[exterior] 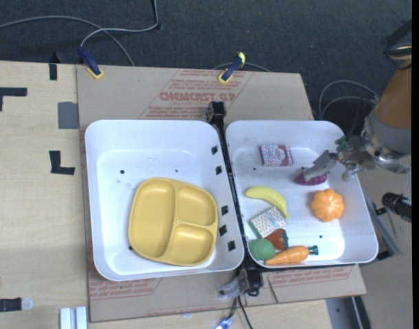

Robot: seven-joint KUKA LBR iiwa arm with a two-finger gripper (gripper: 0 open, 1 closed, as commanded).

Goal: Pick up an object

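You are watching approach step: gripper hovering low at far right of right bin, fingers appearing spread, pinching nothing. Purple thing lying just beneath it, likely target. Next move, by my judgement, calling for straight descent and close. Orange sitting just nearer, crowding. Pink packet, banana lying left. Yellow tray resting in left bin.
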